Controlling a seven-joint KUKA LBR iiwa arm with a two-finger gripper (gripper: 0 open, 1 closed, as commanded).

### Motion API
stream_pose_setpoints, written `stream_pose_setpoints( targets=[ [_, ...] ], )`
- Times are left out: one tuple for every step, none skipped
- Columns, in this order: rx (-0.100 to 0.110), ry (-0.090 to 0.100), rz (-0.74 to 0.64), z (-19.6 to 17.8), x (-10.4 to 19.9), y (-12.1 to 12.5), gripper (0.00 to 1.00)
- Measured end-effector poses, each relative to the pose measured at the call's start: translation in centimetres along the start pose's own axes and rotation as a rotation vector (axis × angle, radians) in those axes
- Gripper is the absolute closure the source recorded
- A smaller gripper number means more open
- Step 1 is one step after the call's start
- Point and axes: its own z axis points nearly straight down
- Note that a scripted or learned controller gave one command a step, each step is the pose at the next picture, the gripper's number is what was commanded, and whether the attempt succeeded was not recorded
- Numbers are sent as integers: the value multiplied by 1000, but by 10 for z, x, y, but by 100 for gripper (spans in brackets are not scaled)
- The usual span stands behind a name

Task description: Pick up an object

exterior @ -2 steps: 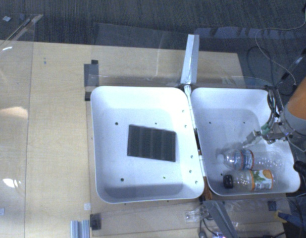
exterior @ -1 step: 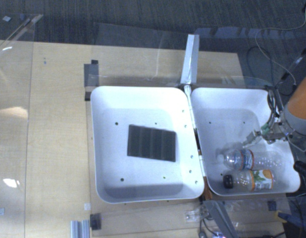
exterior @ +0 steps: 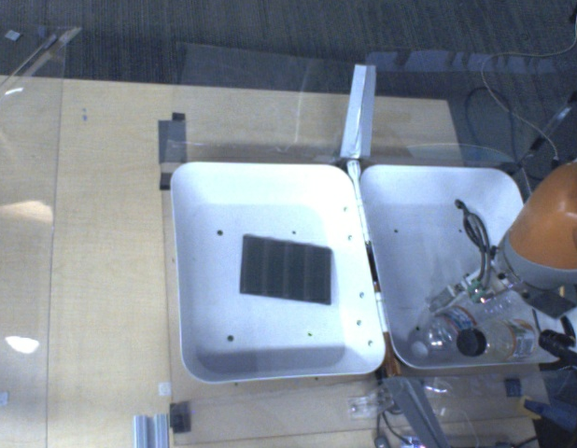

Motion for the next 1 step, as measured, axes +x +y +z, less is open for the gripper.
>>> stream_pose_setpoints(
  targets=[
    [-1, 2, 20, 0, 54, 46, 0]
  ],
)
